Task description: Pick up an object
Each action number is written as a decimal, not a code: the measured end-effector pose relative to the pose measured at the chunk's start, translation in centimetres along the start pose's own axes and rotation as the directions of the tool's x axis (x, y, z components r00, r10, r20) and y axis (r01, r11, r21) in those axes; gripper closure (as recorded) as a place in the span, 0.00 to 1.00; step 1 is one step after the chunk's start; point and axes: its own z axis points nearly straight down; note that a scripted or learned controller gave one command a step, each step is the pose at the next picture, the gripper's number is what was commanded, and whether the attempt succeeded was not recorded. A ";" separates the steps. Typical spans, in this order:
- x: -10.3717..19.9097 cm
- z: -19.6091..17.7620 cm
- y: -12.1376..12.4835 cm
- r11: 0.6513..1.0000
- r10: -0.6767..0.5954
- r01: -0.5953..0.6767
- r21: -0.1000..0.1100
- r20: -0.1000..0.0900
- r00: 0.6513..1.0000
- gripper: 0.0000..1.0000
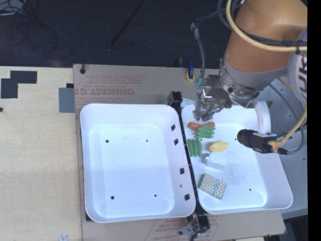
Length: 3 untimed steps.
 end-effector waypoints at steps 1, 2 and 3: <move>3.4 -6.0 6.1 1.000 0.000 0.000 -0.001 0.000 1.000 1.00; -5.5 -2.3 0.4 1.000 0.004 -0.004 0.007 0.000 1.000 1.00; -7.9 5.0 -5.7 1.000 0.002 -0.002 0.006 -0.001 1.000 1.00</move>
